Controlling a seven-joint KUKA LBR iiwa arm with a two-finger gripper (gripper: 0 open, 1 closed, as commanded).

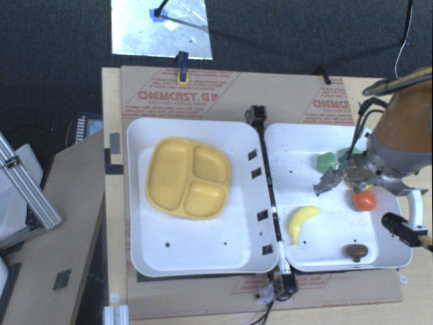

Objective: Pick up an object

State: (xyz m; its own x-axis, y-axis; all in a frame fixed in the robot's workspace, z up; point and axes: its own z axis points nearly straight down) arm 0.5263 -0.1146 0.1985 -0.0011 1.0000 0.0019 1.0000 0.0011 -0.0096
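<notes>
Bench bins (203, 266): hand (329, 180) between green block (326, 160), banana (302, 221).

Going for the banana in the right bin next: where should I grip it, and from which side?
Grip the banana at its thick middle, coming straight down from above. It lies flat on the right bin floor, curved, with open floor around it. Likely best to close the gripper across the narrow width, not along the curve.

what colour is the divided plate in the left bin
Yellow. The divided plate is a pale yellow all over, plain in the camera view, lying in the left bin.
</notes>
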